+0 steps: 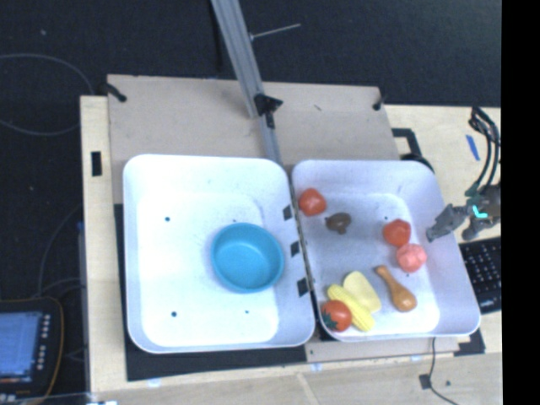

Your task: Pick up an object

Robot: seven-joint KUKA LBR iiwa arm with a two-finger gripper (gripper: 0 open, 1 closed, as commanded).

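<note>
The gripper [445, 223] hangs at the right rim of the right bin [371, 180], holding nothing; whether it is open cannot be told. The nearest target is probably the pink ball [412, 257], round and smooth, at the frame's right, touching a red ball [396, 232]. Crowding could make it roll away.
</note>
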